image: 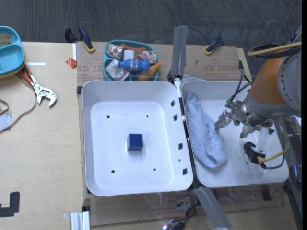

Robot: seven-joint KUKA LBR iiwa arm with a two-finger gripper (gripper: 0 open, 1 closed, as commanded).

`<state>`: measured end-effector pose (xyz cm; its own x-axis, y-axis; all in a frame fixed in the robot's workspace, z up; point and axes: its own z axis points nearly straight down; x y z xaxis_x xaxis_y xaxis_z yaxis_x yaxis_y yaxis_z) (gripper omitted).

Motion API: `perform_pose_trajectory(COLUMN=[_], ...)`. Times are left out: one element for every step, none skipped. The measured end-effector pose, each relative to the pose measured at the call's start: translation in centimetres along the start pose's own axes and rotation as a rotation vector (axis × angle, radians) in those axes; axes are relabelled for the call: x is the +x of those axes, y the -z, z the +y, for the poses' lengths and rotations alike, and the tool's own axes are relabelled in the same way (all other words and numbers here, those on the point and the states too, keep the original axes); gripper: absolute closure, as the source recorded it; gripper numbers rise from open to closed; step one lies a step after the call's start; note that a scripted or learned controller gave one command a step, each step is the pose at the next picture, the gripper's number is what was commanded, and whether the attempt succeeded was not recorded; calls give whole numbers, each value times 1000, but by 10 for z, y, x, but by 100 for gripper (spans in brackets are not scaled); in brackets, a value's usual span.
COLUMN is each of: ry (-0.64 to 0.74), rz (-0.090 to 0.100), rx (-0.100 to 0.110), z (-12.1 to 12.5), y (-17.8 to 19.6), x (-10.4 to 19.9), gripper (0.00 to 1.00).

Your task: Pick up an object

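Observation:
A small dark blue cube point(135, 142) rests near the middle of the left bin point(96, 176). A pale blue cloth point(204, 131) lies crumpled along the left side of the right bin point(230, 178). My gripper point(233, 127) hangs over the right bin, just right of the cloth, below the arm's orange band point(267, 87). Its fingers are spread open with nothing between them, and the left fingertip point(221, 123) is close to the cloth's right edge.
A teal bowl point(130, 61) full of small items stands behind the left bin. A wrench point(41, 92) and a teal tray point(9, 49) lie on the bench at far left. Clamps point(85, 38) sit along the back edge. Cables point(261, 157) hang off the wrist.

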<state>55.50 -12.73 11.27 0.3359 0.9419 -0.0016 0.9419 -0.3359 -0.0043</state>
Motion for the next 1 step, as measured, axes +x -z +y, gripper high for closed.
perform_pose_trajectory(ry=[-43], rz=[0], rx=[-5], z=[52], y=[54], x=[-70], gripper=[0])
